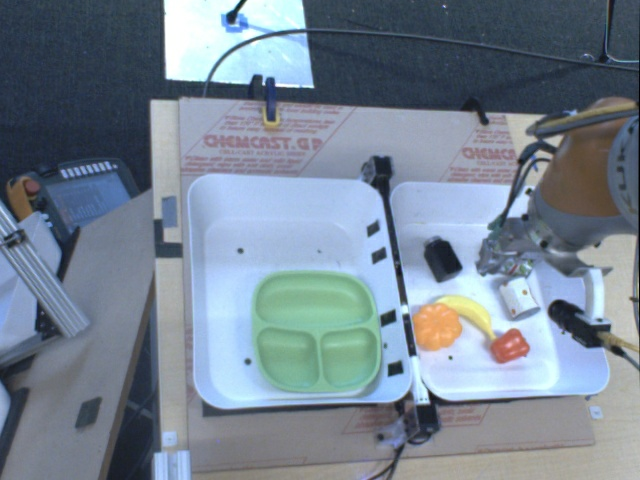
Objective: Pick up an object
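Note:
The right bin (pixel 470 200) holds a black block (pixel 441 258), a yellow banana (pixel 469 313), an orange round fruit (pixel 437 326), a red pepper (pixel 509 345) and a small white cylinder (pixel 517 296). My gripper (pixel 499 258) hangs low over the right bin's middle, just above and left of the white cylinder and to the right of the black block. Nothing can be made out in its grasp.
A green divided plate (pixel 315 329) lies in the left bin (pixel 222 268). The divider (pixel 392 268) between the bins carries black clips. A black and white fitting (pixel 578 318) sits by the right bin's right wall. The grey and orange arm (pixel 590 178) covers the bin's far right corner.

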You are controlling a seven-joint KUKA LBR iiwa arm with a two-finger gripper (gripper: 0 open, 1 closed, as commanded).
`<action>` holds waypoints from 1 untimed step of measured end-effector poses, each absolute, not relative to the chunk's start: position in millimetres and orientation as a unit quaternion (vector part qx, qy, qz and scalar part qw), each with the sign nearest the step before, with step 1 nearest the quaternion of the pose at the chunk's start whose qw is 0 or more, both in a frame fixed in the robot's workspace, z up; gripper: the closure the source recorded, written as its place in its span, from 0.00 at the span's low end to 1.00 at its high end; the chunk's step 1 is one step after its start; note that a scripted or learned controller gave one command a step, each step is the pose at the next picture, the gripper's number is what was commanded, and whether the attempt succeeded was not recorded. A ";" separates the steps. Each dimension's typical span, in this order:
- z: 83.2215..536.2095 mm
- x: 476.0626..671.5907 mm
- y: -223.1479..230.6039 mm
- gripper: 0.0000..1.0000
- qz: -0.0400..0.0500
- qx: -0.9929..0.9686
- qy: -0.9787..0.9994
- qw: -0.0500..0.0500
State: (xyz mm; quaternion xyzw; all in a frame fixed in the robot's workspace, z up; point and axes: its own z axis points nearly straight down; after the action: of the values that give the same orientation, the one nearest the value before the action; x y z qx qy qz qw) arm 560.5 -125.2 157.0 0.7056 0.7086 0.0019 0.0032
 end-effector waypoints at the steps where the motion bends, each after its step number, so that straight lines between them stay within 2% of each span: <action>1: 202.8 568.6 -124.0 1.00 0.002 0.706 0.709 0.003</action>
State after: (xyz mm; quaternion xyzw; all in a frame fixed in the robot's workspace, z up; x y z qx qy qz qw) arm 568.6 -124.0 202.8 0.7056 0.7086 0.0018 0.0029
